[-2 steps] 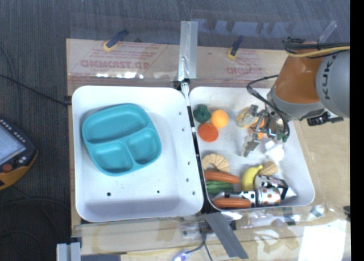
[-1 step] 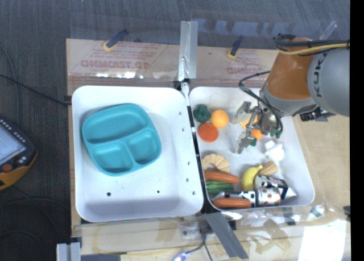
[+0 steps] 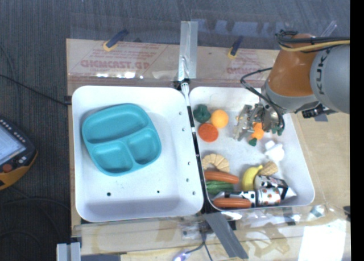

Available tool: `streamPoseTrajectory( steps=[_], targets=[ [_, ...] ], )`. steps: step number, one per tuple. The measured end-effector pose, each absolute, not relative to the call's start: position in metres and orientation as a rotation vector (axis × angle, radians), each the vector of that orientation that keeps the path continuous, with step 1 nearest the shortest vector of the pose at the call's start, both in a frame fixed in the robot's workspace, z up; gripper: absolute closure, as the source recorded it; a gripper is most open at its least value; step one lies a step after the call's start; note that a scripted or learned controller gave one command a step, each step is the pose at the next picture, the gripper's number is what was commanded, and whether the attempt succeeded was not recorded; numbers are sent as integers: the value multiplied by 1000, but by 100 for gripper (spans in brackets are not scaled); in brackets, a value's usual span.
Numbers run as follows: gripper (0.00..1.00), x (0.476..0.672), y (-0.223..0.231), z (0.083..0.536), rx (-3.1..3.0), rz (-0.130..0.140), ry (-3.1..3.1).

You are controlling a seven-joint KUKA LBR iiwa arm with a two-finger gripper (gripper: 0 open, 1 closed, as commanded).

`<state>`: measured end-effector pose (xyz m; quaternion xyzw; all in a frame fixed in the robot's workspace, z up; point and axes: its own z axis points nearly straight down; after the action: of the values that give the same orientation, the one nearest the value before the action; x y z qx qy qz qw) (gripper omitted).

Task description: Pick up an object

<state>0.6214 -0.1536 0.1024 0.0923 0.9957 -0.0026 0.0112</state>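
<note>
Two white bins are set side by side on the bench, and the metal divider [image 3: 188, 55] standing where their top edges meet is taken here as the landmark. Below and to the left of the divider, the left bin [image 3: 91, 197] is occupied by a teal compartment tray [image 3: 120, 138], laid at a slight tilt. Below and to the right of the divider, the right bin [image 3: 301, 174] is crowded with toy food. Nearest the divider, a dark green piece [image 3: 201, 112], an orange ball [image 3: 219, 118] and a red-orange round piece [image 3: 208, 132] are grouped close together. Farther down from the divider, a croissant [image 3: 215, 161], a carrot [image 3: 222, 177], a green vegetable [image 3: 219, 187], a hot dog [image 3: 232, 202], a banana [image 3: 250, 177] and a black-and-white figure [image 3: 267, 191] are packed along the bin's lower end, with a white piece [image 3: 274, 152] just above them. The arm [image 3: 301, 75] is brought in from the right of the divider, and the gripper [image 3: 253, 124] is lowered into the upper part of the right bin. A small orange piece [image 3: 257, 131] is seen right at the fingers, but whether it is clamped between them, and how far they are parted, cannot be told.
</note>
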Motion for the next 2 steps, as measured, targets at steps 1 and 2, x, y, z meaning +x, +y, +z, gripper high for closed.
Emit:
streamPoseTrajectory(
  steps=[1,2],
  targets=[
    [100,633,-101,201,421,1,3108],
    [100,592,-195,140,-44,-2,3140]
  ],
)
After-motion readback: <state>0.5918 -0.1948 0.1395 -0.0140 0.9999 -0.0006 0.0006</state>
